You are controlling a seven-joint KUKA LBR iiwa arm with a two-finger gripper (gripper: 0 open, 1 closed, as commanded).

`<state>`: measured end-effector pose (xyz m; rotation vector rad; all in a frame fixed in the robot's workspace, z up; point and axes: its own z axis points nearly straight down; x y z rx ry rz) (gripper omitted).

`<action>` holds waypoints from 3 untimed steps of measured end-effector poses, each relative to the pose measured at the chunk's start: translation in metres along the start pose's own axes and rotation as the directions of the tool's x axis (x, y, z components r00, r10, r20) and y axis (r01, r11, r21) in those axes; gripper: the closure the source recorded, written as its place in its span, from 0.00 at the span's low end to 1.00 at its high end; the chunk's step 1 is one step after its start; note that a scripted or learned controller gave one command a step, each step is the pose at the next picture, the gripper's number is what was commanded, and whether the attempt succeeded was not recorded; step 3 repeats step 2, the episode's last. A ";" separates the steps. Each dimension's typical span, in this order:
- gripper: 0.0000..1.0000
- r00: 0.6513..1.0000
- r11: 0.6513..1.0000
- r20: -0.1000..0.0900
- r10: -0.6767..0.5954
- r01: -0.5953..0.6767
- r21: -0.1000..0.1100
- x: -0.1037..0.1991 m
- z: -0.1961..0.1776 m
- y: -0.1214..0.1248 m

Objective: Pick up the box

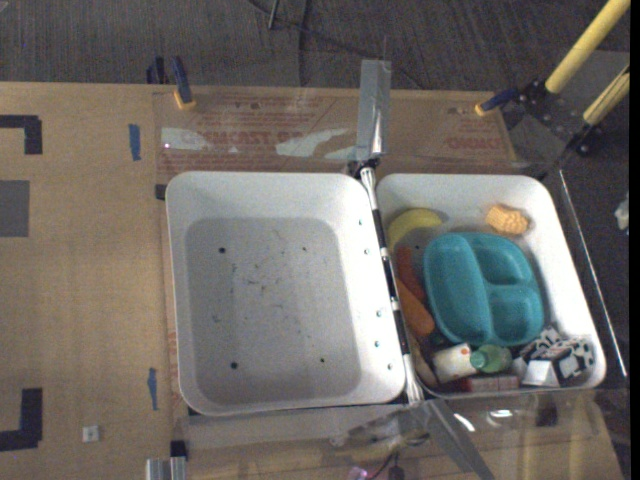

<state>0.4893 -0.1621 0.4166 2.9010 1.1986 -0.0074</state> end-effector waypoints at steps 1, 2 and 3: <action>1.00 1.000 1.000 0.002 -0.004 0.004 -0.001 0.002 -0.010 0.000; 1.00 0.979 0.979 -0.004 -0.205 0.205 -0.003 -0.003 -0.018 0.007; 1.00 0.979 0.979 -0.004 -0.205 0.205 -0.003 -0.003 -0.018 0.007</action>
